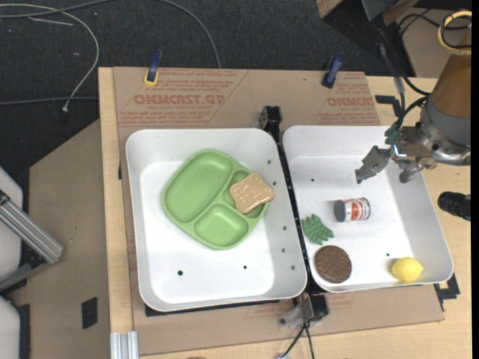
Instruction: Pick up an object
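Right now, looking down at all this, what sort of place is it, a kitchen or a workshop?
Probably a robotics lab bench: two white bins clamped to cardboard, toy food like a lemon, and loose cables on the floor.

The cardboard sheet under the bins bears faded red lettering, "CHEMCAST GP", printed twice.

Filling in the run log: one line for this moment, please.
gripper above right bin, nothing held | can below it | toast on green plate
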### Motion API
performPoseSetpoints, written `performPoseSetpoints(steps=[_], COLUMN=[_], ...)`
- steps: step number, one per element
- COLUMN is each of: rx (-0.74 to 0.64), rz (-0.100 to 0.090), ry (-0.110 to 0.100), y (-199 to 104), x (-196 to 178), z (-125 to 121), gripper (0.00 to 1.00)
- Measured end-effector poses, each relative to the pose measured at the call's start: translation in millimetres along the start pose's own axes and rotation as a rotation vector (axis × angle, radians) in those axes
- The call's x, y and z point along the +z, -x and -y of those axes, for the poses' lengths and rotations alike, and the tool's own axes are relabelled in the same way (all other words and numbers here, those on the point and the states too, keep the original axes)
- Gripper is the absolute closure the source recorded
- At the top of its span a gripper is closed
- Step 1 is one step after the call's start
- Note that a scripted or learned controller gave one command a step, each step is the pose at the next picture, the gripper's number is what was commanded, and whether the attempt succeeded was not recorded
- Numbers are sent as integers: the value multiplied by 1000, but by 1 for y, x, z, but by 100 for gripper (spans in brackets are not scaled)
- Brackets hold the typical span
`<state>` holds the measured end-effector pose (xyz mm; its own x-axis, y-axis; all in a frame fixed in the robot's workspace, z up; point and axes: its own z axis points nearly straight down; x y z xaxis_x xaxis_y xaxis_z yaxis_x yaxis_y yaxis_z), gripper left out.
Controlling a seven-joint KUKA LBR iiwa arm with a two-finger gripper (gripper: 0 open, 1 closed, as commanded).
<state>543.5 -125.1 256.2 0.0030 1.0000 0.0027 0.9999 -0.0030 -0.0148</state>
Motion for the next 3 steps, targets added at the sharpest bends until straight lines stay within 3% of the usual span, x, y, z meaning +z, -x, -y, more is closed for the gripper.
performPoseSetpoints(steps=[1,3], rx=[-3,-3], rz=[2,1], ry=[13,11], y=[0,-2], x=[-7,80], z=[-2,-9], gripper=[0,0])
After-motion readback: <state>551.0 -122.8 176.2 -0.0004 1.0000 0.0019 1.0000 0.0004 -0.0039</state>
